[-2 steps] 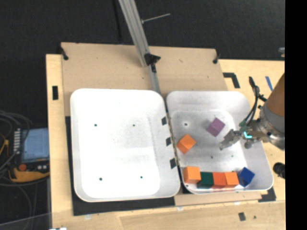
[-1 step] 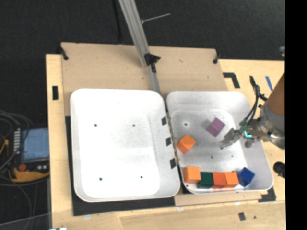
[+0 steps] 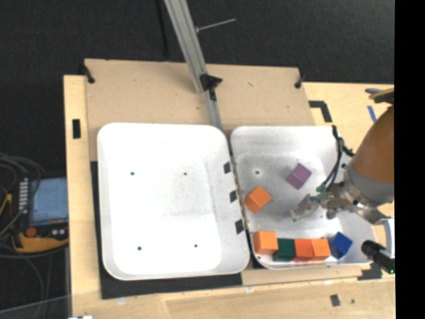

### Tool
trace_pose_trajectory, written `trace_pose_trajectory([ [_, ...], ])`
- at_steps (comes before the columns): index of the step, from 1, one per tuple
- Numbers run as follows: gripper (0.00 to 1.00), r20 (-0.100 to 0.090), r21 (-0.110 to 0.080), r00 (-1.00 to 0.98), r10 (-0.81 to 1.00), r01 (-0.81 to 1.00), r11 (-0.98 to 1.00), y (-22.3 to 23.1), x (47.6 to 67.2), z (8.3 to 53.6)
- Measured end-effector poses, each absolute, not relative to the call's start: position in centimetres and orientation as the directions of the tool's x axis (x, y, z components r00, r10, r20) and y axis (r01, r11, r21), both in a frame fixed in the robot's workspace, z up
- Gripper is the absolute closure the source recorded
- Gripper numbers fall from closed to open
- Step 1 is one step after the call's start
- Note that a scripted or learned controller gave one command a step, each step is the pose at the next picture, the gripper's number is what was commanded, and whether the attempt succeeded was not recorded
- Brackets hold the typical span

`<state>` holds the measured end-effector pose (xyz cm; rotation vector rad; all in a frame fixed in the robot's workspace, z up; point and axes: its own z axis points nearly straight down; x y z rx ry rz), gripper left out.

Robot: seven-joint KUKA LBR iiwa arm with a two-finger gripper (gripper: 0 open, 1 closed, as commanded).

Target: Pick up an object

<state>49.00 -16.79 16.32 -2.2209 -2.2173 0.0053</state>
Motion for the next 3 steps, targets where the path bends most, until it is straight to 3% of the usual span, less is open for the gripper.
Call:
trace_pose_trajectory([
  [1, 0.00, -0.001, -0.004, 0.002, 1.000, 1.000, -0.002, -17.0, 49.4, 10.2],
  [2, 0.00, 0.000, 0.001, 0.006, 1.000, 1.000, -0.006, -17.1, 49.5, 9.8],
  [3, 1.00, 0.000, 0.005, 0.014, 1.000, 1.000, -0.014, -17.1, 49.6, 10.9],
])
